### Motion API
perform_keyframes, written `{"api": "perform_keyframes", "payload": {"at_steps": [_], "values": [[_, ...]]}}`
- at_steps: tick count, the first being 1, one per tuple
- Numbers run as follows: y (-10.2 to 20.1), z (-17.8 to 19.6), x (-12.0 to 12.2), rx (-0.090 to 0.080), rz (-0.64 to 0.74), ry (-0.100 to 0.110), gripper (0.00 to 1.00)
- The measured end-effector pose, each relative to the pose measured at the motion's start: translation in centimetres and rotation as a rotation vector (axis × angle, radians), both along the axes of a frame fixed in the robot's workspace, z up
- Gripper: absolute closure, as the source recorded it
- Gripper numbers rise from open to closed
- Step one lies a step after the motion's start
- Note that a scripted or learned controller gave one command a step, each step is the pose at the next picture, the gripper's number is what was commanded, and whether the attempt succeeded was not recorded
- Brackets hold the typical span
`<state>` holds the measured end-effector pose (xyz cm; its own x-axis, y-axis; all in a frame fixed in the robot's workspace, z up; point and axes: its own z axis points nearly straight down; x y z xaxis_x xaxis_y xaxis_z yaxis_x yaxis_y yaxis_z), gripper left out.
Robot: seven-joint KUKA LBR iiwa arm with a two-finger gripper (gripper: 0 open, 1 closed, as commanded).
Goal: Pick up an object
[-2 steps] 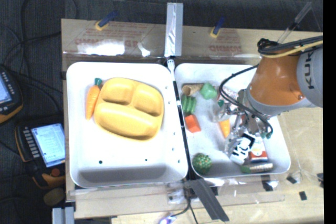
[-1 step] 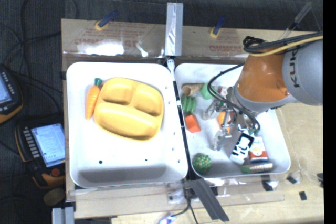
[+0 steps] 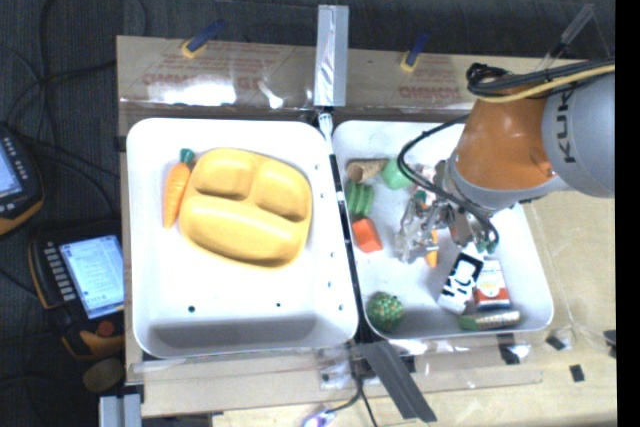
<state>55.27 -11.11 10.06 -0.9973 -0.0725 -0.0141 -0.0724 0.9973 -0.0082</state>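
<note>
The robot arm [image 3: 540, 140] reaches in from the right, over the right bin [image 3: 525, 260]. Its gripper [image 3: 422, 233] hangs down in the middle of that bin, and I cannot tell if the fingers are apart or together. Toys lie all around it in the right bin. An orange block [image 3: 366, 235] and a green pepper [image 3: 359, 199] lie to its left, near the wall between the bins. A green bumpy ball [image 3: 385, 309] sits in the front corner. A black and white box [image 3: 460, 281] lies just right of the gripper, beside a small juice carton [image 3: 491, 287]. In the left bin [image 3: 160, 315] a big yellow tray [image 3: 246, 205] lies with a toy carrot [image 3: 175, 192] touching its left side.
</note>
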Motion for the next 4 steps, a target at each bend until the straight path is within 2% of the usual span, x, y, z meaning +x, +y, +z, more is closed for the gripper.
{"api": "perform_keyframes", "payload": {"at_steps": [1, 2, 3, 4], "values": [[-2.6, 14.3, 2.8, 0.006, 0.014, 0.012, 1.0], [-0.7, 0.1, 0.0, 0.007, 0.066, 0.014, 1.0], [-0.7, 0.1, 0.0, 0.007, 0.066, 0.014, 0.0], [0.3, -1.1, 2.6, 0.007, -0.011, 0.006, 0.0]]}}
